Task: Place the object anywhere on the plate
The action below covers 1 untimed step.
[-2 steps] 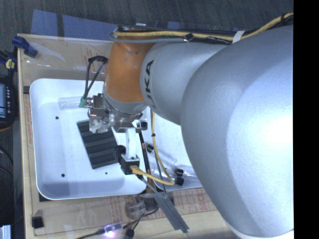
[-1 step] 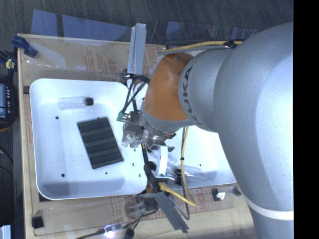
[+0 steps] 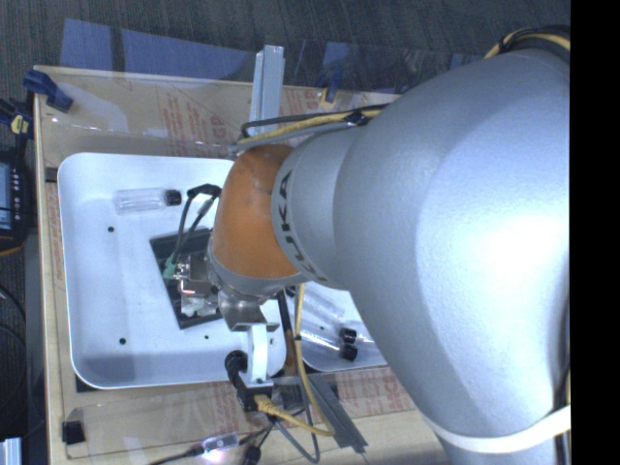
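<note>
A clear tube with a black cap [image 3: 145, 199] lies on the floor of the left bin [image 3: 87, 289], near its far wall. A dark, flat square plate [image 3: 167, 248] rests in the middle of that bin, mostly hidden under the arm. My gripper [image 3: 197, 294] hangs low over the plate's near part, below the orange wrist band [image 3: 247, 226]. The wrist and cables hide its tips. The tube lies apart from the gripper, to its far left.
A second clear tube with a black cap [image 3: 334, 338] lies in the right bin, whose near part [image 3: 320, 358] peeks out under the arm. The big grey arm body [image 3: 436, 240] covers most of that bin. Loose cables [image 3: 276, 419] lie on the bench's front.
</note>
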Motion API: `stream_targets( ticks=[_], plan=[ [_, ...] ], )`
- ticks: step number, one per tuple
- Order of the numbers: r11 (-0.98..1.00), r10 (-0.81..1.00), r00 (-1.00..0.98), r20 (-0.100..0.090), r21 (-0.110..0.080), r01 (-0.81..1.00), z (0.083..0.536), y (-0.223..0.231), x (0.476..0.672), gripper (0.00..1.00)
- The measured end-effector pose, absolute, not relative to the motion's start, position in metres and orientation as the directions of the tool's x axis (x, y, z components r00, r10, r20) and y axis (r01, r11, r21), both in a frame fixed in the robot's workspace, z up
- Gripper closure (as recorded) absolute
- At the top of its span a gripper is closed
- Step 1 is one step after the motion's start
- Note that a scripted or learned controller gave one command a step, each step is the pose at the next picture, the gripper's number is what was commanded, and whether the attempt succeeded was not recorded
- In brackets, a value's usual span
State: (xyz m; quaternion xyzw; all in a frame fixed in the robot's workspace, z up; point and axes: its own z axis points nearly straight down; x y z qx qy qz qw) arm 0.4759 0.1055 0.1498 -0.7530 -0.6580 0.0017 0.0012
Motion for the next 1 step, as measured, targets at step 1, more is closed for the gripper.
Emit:
stream_targets(
  ticks=[1],
  plan=[
    [-0.423,0.906,0.423,-0.001,-0.001,0.906,0.1913,0.0758,0.4769,1.0]
  ],
)
